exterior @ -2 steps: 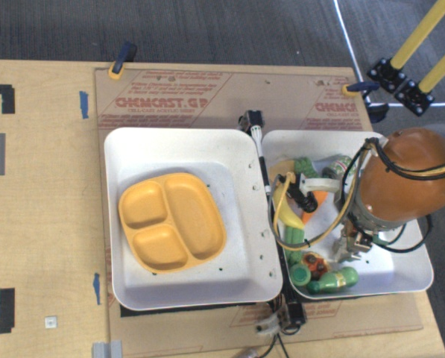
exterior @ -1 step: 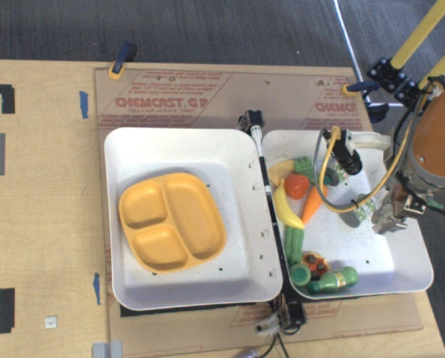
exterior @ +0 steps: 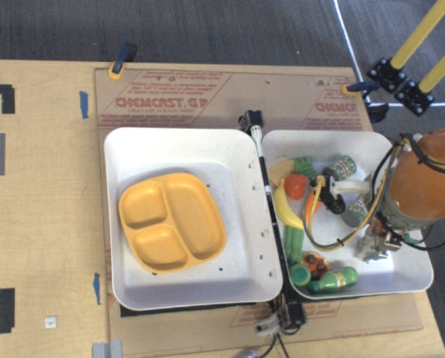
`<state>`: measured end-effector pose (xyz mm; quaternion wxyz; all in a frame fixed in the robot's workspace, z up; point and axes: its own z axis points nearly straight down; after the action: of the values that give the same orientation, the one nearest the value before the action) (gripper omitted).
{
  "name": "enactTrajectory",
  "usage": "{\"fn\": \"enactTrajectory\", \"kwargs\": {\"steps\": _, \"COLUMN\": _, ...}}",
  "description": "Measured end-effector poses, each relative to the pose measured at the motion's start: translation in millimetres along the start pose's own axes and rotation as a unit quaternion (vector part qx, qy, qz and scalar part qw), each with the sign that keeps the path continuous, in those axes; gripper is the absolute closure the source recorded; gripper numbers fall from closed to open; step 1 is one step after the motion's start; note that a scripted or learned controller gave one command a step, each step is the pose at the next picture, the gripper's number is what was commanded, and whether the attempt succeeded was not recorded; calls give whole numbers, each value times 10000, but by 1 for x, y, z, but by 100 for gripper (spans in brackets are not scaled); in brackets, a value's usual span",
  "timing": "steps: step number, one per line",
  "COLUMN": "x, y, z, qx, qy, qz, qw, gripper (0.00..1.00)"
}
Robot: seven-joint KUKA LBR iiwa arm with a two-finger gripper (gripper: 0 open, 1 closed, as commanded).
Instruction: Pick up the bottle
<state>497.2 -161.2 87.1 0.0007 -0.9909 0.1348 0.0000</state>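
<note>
Two bins sat side by side on the bench (exterior: 43, 222). The left bin (exterior: 133, 151) held a divided plate (exterior: 172, 220) near its middle. The right bin (exterior: 412, 274) held a cluster of things: a banana (exterior: 284, 207) along its left wall, a bottle (exterior: 334, 280) near its front edge, and a can (exterior: 343, 166) toward the back. The arm (exterior: 423, 185) reached in over the right bin's right side.

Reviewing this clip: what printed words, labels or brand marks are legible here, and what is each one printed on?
"CHEMCAST GP", red print on the brown protective sheet under the bins, at its upper left.
A second red print of the same kind at the sheet's upper right, partly cut off by the right bin; too incomplete to read.
Smaller red lines beneath both: too small to read.
Green bottle label: blurred, unreadable.
</note>
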Motion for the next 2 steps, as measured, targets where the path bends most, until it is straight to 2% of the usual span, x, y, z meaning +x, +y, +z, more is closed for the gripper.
{"fn": "enactTrajectory", "kwargs": {"steps": 1, "x": 11, "y": 61, "z": -131, "qx": 6, "qy": 14, "qz": -73, "qw": 10000, "gripper": 100}}
{"fn": "enactTrajectory", "kwargs": {"steps": 2, "x": 11, "y": -32, "z": 1, "qx": 10, "qy": -2, "qz": 18, "qw": 10000, "gripper": 100}}
